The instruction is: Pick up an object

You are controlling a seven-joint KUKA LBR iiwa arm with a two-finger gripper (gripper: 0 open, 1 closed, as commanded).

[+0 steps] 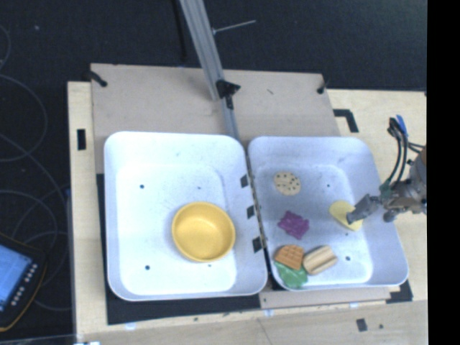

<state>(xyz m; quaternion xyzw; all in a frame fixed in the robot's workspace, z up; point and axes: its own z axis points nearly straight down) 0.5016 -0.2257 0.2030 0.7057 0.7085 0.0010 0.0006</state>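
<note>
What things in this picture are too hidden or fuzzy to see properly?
- Gripper, camera view: small and blurred, so its fingers can't be made out, nor whether it touches the yellow piece beside it.
- Arm: cut off by the right side of the view.
- Green item: mostly covered by the waffle lying on it.
- Purple toy: too fuzzy to tell what it is.
- Handheld screen: cut off by the left edge.
</note>
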